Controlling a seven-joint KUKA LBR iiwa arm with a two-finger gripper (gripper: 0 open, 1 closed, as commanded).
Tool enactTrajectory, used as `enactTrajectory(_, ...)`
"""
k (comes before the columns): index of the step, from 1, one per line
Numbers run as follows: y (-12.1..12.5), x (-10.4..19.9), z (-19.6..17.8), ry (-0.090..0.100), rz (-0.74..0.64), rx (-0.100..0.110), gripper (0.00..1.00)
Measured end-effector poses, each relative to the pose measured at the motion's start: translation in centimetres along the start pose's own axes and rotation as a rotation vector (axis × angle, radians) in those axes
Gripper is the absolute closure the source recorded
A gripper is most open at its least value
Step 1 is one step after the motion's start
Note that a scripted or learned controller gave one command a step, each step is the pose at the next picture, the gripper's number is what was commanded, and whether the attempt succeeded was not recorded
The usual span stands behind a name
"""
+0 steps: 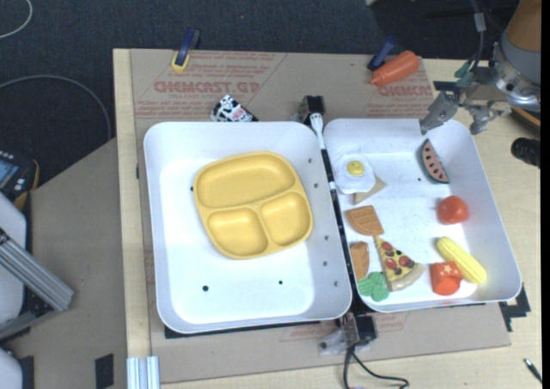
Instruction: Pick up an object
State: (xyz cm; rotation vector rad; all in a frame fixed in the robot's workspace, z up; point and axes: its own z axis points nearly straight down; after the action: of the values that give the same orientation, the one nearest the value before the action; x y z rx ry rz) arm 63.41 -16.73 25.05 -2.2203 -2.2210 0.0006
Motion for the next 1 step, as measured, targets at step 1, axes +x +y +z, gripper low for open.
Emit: enactTrajectory(1,0.19,-0.34,6.23,0.001,0.001,0.005,0.0)
